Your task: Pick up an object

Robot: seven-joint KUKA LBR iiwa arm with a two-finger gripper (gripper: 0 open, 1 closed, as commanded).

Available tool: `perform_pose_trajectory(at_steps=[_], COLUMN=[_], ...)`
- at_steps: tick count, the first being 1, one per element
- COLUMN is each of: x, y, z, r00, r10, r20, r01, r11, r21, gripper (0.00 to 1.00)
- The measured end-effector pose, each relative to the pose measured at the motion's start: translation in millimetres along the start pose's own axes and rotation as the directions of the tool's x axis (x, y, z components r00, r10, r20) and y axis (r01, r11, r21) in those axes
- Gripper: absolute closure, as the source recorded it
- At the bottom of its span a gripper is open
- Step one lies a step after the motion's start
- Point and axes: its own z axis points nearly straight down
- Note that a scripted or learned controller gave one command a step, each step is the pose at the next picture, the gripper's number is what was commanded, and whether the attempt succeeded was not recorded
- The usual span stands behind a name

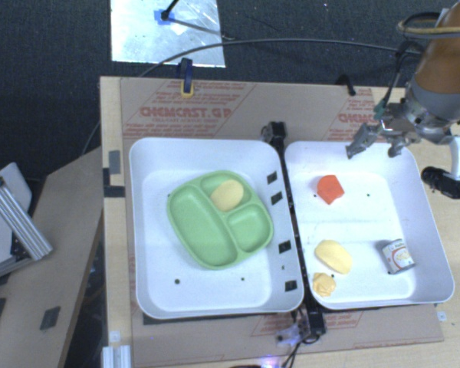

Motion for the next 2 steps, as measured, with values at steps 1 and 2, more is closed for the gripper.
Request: perform_pose_trajectory(at_steps=[1, 2], x=[-3, 3], y=[1, 6], z=[60, 104], r00=[1.000, 1.000], r10=[0.002, -0.001], r20=[0.000, 0.000], r01=[-0.002, 0.001], r11=[1.000, 1.000], r21=[0.001, 0.001], gripper=[0.00, 0.00])
